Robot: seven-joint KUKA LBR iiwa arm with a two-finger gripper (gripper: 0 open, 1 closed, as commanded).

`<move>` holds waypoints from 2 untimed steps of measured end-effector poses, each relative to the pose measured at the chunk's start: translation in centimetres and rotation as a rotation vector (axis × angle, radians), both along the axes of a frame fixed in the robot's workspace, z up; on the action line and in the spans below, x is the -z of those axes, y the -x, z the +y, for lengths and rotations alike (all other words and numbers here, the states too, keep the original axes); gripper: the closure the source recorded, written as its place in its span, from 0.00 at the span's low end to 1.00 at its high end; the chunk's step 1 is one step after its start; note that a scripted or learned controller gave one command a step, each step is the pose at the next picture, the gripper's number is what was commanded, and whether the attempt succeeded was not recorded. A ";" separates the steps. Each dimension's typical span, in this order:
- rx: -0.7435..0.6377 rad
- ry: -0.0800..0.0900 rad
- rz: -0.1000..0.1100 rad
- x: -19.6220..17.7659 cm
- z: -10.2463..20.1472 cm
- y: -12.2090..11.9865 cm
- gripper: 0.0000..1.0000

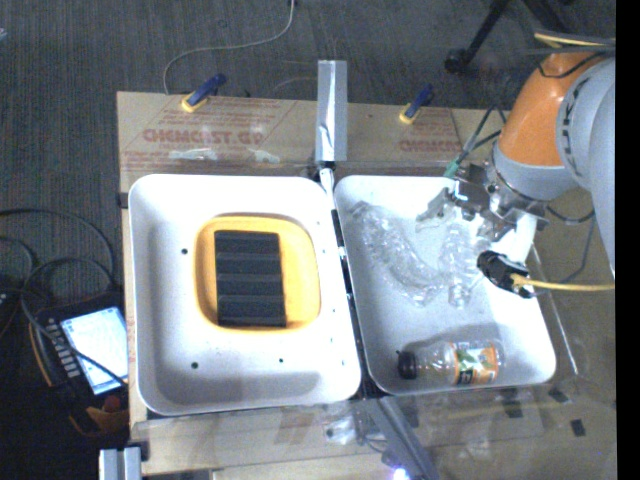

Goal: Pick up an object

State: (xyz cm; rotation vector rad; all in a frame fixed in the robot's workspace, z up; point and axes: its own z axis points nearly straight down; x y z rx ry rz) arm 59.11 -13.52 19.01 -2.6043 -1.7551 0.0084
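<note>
A yellow tray with a black ribbed insert sits in the left bin, well to the left of the gripper, which hangs at the upper right of the right bin over crumpled clear plastic packaging (whether it is parted or closed cannot be told). A bottle lies on its side near the front wall, away from the gripper. The thin plastic may slip or crumple out of a pinch, and the bottle could roll if nudged.
</note>
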 end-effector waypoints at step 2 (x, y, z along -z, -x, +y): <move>-0.141 -0.004 -0.001 -1.4 -2.2 10.8 0.00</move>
